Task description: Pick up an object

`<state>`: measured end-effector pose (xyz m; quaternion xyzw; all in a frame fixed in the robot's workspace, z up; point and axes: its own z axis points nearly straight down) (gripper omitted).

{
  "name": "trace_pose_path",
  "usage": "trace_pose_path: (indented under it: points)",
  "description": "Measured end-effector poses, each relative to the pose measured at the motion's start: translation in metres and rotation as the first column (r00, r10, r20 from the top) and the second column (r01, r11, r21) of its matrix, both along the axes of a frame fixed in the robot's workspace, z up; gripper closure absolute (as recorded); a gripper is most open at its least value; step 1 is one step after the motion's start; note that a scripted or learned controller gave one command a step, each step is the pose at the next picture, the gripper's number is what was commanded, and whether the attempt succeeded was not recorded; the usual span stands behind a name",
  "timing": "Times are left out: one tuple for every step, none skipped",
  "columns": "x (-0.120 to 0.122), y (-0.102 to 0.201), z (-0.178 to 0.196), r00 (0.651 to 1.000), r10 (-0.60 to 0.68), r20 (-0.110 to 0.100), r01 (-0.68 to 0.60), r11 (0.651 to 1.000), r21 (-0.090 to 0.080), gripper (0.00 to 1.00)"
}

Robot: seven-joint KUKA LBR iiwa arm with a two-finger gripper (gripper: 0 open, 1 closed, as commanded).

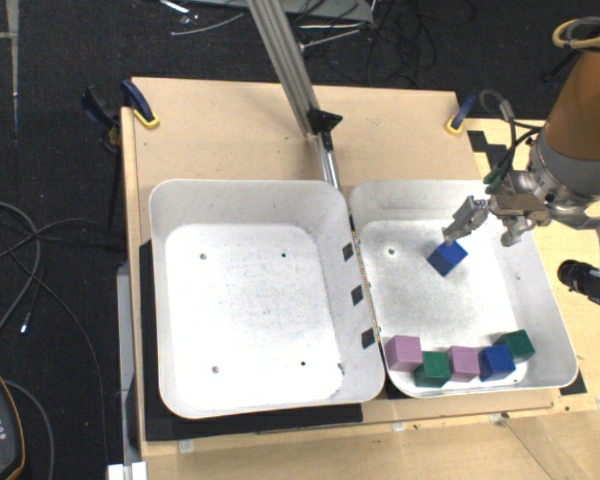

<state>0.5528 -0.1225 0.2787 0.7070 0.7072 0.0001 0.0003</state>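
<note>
Overhead, gripper (477, 218) over right bin (540, 308) — finger state unclear, blue cube (447, 257) just below tip, tilted; five cubes (460, 360) along near wall.

Bins (180, 218): white, faintly speckled with dark dots.
Held block (447, 257): bright blue.
Near-edge row, right bin: pale purple block (404, 351), dark green block (436, 367), second pale purple block (466, 361), blue block (497, 360), second dark green block (519, 344).
Bench (230, 128): light tan.
Corner clamps (140, 106): blue with yellow tips.
Arm (580, 98): orange band over grey.
Gripper (490, 218): grey metal.
Floor (50, 268): black, with dark cables.
</note>
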Motion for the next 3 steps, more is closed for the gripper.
trace_pose_path:
  points:
    - [0.034,-0.027,-0.09,1.0,-0.002,-0.006,0.002,1.0,0.0,0.0]
    - [0.054,-0.027,-0.164,1.0,-0.001,0.003,0.001,1.0,-0.001,0.0]
    - [0.041,-0.025,-0.17,1.0,-0.001,-0.003,0.001,1.0,0.0,0.0]
